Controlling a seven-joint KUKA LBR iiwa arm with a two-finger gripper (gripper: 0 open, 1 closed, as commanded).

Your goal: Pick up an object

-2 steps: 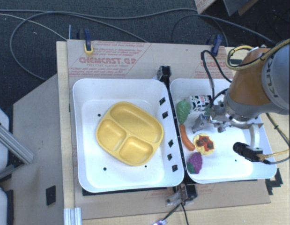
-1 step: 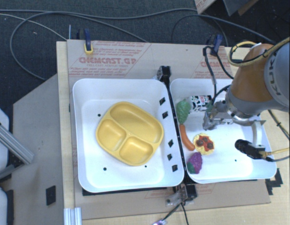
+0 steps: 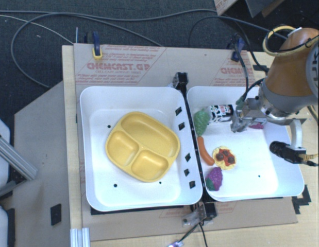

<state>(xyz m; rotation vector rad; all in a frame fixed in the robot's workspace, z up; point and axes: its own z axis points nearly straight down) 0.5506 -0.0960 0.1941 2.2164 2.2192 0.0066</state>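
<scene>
The end effector [image 3: 240,121] is seen low in the right bin [image 3: 262,184], its state not discernible; five small objects are counted there, one yellow tray [image 3: 143,146] in the left bin [image 3: 92,138]

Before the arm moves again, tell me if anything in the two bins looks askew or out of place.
One thing stands out: the yellow divided plate in the left bin sits rotated, its edges at a slant to the bin's walls. In the right bin, the toy foods cluster along the left side. Nothing looks spilled or broken.
</scene>
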